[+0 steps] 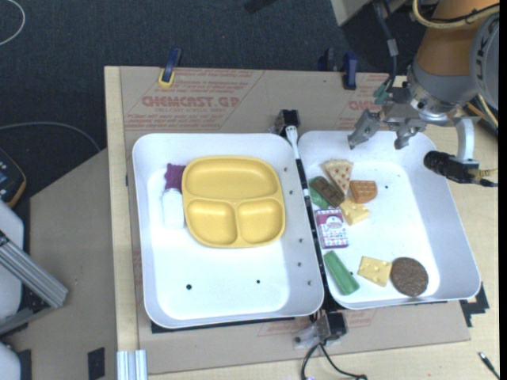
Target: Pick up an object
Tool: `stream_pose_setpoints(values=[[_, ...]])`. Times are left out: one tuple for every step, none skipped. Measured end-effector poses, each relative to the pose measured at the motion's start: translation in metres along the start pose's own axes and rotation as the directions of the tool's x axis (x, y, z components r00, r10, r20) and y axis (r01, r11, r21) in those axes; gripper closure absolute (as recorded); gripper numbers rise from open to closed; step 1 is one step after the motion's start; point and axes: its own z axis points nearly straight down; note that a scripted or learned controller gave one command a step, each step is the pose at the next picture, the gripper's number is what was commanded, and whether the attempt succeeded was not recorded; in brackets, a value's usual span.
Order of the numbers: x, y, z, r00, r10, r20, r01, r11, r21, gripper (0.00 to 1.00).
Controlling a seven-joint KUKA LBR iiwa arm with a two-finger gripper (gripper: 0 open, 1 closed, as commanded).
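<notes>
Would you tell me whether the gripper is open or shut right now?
Open: the gripper hangs over the right bin's far edge with its fingers spread and nothing between them.

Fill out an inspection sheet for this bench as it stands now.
Surface: bench bearing left bin and right bin.
Job's things: right bin has pizza slice, cheese wedge, brown patty, green bean, small box.
Clutter: yellow divided plate in left bin.
Grippers: gripper open, above right bin's far edge, holding nothing.
Cables: black cable at bench's near edge.
Surroundings: dark floor.
</notes>
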Motion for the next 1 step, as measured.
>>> stream_pose_setpoints(values=[[0.0000, 0.0027, -0.0084, 1.000, -0.002, 0.002, 0.002, 1.000, -0.014, 0.00]])
